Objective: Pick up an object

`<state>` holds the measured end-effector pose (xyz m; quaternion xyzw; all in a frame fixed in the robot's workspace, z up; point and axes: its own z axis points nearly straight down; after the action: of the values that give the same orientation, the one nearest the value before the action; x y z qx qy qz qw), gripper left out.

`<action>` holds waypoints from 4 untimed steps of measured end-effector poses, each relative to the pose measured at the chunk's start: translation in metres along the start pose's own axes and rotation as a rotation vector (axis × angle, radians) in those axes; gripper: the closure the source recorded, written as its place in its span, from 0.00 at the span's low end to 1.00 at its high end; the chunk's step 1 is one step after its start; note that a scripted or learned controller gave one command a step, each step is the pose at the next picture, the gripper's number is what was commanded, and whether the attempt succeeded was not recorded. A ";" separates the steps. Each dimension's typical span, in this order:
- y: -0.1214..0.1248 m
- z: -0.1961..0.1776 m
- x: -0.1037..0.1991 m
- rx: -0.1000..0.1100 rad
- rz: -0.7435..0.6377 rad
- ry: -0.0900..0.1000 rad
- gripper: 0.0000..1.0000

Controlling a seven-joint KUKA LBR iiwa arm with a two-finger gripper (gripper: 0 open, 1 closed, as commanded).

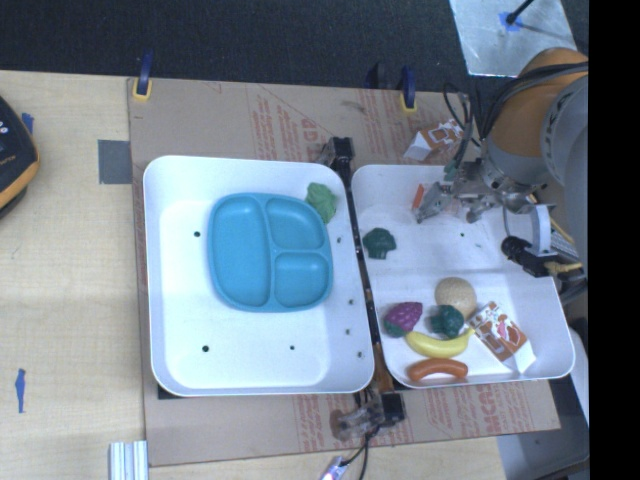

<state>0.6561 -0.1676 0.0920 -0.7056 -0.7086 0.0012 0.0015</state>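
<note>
Green toy [379, 241] near gripper [432, 206], seemingly apart.

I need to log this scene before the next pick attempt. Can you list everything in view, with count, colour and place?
bins: 2, white, side by side on the cardboard
divided plate: 1, light blue, middle of left bin
leafy toy: 1, light green, left bin, at the plate's upper right
broccoli-like toy: 1, dark green, right bin, left side
grape-like toy: 1, magenta, right bin, lower left
round toy: 1, tan, right bin, lower middle
lumpy toy: 1, teal, just below the tan one
banana: 1, yellow, right bin, near front
hot dog: 1, orange-red, right bin, front edge
packet: 1, white and red, right bin, lower right
clamps: 2, blue, cardboard's far edge
gripper: 1, grey, above right bin's far part
</note>
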 end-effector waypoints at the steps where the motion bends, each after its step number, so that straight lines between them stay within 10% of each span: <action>1: 0.000 0.000 0.007 0.001 0.000 0.000 0.00; 3: 0.000 0.000 -0.027 -0.004 0.001 -0.002 0.00; 4: -0.102 -0.093 0.001 -0.003 0.001 -0.001 0.00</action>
<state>0.5546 -0.1670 0.1851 -0.7061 -0.7081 0.0007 0.0001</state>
